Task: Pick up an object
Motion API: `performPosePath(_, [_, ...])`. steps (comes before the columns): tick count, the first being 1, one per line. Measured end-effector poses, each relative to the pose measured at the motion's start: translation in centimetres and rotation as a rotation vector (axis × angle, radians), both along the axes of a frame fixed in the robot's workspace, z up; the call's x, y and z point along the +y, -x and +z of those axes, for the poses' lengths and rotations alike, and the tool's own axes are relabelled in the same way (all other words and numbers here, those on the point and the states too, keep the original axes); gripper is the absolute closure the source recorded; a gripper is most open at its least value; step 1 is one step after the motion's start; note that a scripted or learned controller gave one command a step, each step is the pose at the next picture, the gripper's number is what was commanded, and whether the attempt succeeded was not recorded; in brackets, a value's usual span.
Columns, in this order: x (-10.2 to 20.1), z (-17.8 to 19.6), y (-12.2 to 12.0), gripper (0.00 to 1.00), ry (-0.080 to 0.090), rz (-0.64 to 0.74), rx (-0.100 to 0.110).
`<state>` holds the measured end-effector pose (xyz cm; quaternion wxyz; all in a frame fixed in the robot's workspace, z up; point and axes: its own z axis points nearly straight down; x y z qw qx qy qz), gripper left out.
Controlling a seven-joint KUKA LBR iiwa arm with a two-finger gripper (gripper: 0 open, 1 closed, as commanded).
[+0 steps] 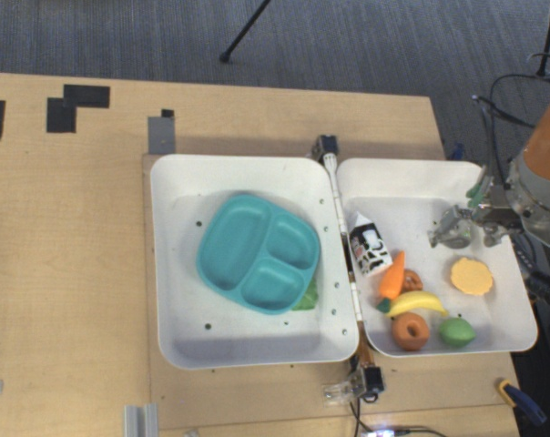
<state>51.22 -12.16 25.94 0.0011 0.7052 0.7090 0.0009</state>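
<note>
Right bin, lower right of frame: gripper, fingers parted and grasping nothing, hovers above-left of one yellow disc, nearest candidate just below-right; also one carrot lying diagonally, one banana, one doughnut, one lime, one black-and-white carton.

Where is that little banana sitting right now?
The banana lies in the right bin, near its front edge, just above the brown doughnut, with the carrot to its upper left and the green lime to its lower right.
</note>
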Motion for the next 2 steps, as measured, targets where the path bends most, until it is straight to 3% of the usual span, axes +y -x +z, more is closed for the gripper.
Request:
performPosePath(1, [-0.5,-15.2,-6.6,0.0,-0.002,0.126,0.007])
performPosePath(2, [1.9,-16.9,-3.1,0.0,0.011,0.003,-0.018])
